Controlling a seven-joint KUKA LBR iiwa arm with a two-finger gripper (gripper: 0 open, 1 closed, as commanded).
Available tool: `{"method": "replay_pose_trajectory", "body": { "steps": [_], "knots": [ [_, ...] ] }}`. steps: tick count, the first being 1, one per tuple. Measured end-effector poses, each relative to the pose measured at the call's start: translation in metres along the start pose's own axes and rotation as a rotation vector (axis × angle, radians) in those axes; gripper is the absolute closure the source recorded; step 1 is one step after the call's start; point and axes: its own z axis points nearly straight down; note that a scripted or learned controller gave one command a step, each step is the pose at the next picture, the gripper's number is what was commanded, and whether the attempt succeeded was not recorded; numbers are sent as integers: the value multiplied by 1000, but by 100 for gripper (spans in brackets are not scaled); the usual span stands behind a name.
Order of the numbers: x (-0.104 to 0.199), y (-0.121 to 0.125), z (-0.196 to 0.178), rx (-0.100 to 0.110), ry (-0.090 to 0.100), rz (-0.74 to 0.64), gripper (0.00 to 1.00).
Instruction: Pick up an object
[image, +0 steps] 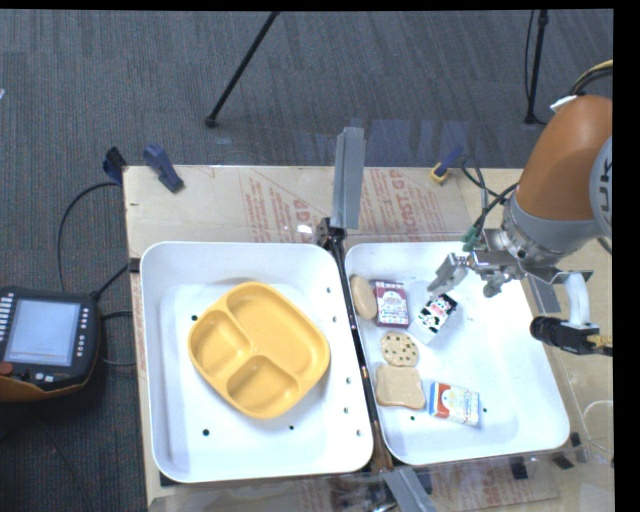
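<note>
The right bin (520, 390) holds several small items: a pale oval biscuit (362, 297), a maroon box (392, 303), a black-and-white cow-patterned carton (436, 316), a round chocolate-chip cookie (399, 349), a slice of toast (400, 387) and a small orange-and-blue carton (455, 403). My gripper (466, 287) hangs over the bin's upper middle, just above and right of the cow-patterned carton. Its fingers are spread open; the left finger (443, 276) ends close to the carton's top. Nothing sits between the fingers.
The left bin (170, 300) holds a yellow divided plate (259, 348). A grey upright bar (348, 180) stands behind the seam between the bins. A teach pendant (45, 340) lies on the floor at left. Clamps sit at the bench's back edge.
</note>
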Motion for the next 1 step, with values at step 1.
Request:
{"method": "replay_pose_trajectory", "body": {
  "steps": [1],
  "knots": [
    [-3,-3,136,-2,0,44,0]
  ]
}}
